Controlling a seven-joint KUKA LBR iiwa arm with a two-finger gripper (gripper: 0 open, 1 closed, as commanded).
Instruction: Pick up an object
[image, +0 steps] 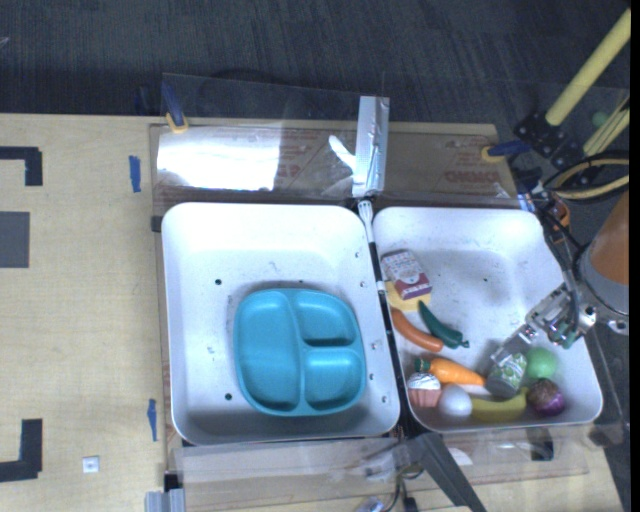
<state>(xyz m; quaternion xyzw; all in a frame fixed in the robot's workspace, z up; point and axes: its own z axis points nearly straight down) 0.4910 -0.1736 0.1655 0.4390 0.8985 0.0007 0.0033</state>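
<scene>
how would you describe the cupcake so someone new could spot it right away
Start at the right-hand white bin, the one full of toy food, and go to its front left corner. There, just left of a white egg and below the orange carrot, sits the cupcake. It alone has a pink ribbed base with white frosting.
</scene>
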